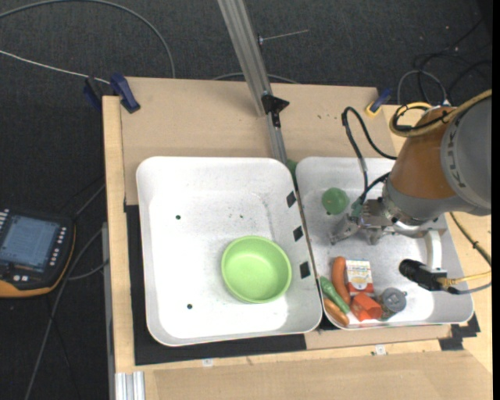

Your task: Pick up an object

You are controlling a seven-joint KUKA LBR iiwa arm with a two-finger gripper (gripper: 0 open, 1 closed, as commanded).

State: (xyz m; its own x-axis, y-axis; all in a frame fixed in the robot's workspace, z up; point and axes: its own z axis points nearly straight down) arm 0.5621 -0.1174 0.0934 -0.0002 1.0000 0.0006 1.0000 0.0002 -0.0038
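gripper over right bin, beside green ball

A pale wooden bench stands on dark carpeted floor. Blue clamps grip its far corners, and a slanting aluminium pole rises from its far side. Thin cables trail across the carpet beyond the bench. To the left, on the floor, lies an orange-edged handheld control pendant with a lit screen. The light is even and flat.

Bowl in left bin; ball in right bin
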